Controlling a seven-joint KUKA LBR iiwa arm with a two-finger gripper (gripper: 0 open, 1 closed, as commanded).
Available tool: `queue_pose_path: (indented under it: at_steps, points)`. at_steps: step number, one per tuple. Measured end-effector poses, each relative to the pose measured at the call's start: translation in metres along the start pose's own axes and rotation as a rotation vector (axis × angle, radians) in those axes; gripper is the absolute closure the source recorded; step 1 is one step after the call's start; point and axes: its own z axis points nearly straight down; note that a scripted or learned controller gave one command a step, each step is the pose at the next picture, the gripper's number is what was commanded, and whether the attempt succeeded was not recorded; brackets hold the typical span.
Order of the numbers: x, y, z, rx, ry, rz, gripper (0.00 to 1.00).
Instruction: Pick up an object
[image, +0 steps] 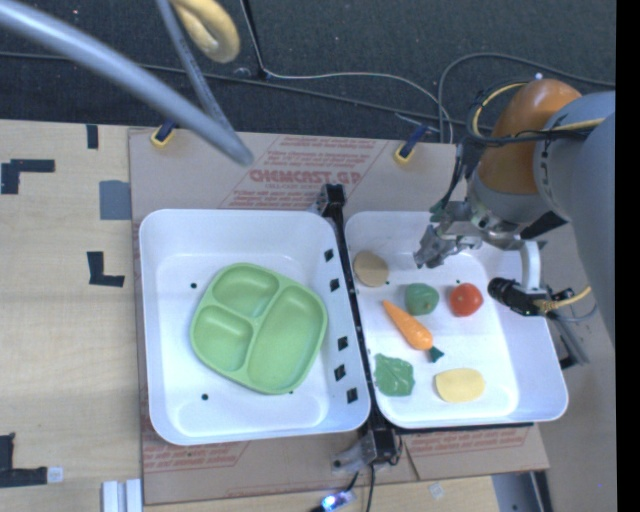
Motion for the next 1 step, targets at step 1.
queue_pose_path:
  at_steps: [1]
  points:
    - [0.001, 0.0018, -0.0642, -0.003, -0.001, -0.001, 1.0]
